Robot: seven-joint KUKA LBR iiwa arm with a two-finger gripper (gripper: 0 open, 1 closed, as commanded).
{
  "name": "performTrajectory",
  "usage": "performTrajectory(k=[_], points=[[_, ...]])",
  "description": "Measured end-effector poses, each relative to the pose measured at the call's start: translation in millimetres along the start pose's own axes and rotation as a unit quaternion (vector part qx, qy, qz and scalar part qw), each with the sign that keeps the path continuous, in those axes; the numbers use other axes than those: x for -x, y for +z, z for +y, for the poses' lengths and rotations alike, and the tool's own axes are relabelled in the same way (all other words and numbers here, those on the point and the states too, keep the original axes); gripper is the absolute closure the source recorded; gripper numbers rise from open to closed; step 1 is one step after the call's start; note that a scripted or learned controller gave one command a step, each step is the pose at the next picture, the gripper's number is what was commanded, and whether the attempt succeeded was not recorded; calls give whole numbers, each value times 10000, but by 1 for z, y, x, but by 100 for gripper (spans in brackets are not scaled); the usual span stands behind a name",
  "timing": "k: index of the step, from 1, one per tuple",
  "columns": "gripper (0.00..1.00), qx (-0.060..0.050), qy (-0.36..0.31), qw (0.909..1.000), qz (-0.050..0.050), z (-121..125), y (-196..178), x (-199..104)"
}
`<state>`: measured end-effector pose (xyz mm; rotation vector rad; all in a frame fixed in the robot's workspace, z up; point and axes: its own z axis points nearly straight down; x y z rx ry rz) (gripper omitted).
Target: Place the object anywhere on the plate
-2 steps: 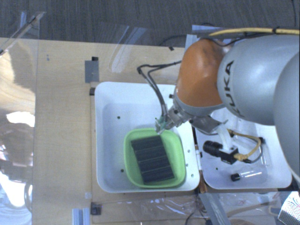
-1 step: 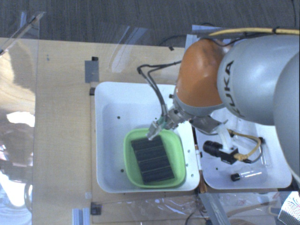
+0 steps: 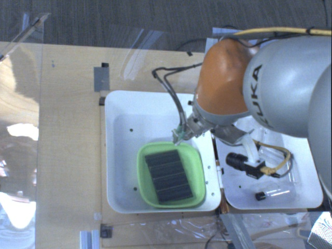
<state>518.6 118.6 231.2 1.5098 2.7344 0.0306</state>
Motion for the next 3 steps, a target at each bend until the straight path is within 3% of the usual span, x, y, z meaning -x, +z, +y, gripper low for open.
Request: performTrajectory(k=[1,2,3], points=[[0,-1,1,10000,0,0,0,0],[0,-93,-462,9989,16,-9,13,70],[100,-56,-483,9988,0,-6,1,70]])
